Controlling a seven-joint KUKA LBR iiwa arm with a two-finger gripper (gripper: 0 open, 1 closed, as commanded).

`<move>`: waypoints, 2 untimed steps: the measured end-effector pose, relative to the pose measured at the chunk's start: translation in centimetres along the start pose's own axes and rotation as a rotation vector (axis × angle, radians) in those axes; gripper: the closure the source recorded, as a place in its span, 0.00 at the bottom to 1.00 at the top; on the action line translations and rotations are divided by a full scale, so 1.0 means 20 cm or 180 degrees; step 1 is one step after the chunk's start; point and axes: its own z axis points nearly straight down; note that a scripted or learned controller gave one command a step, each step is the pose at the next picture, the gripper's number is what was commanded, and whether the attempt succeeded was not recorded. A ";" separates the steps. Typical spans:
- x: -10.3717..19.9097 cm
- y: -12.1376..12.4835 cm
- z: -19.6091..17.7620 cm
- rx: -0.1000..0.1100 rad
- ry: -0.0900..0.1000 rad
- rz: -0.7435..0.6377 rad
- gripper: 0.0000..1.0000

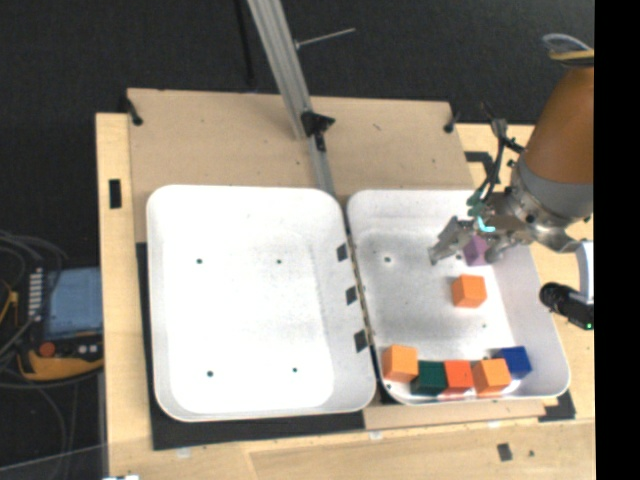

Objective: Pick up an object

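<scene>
Purple block (474, 249) half hidden behind gripper (466, 240).

Camera view: single fixed camera, mounted above the desk (250, 133), looking down at a slant. Distance moderate; both white bins fall within frame, left bin (170, 298) and right bin (400, 218), with dark floor on the far and left sides. The arm (565, 138) enters from the right edge.

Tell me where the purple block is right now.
The purple block lies in the right bin, toward its upper right, directly under the end effector and just above the lone orange cube.
</scene>
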 end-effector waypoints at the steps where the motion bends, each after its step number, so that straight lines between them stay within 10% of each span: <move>1: 0.00 0.00 -0.01 -0.0016 -0.0003 0.0006 0.00; 2: -0.01 0.01 0.20 0.0002 -0.0010 0.0019 0.00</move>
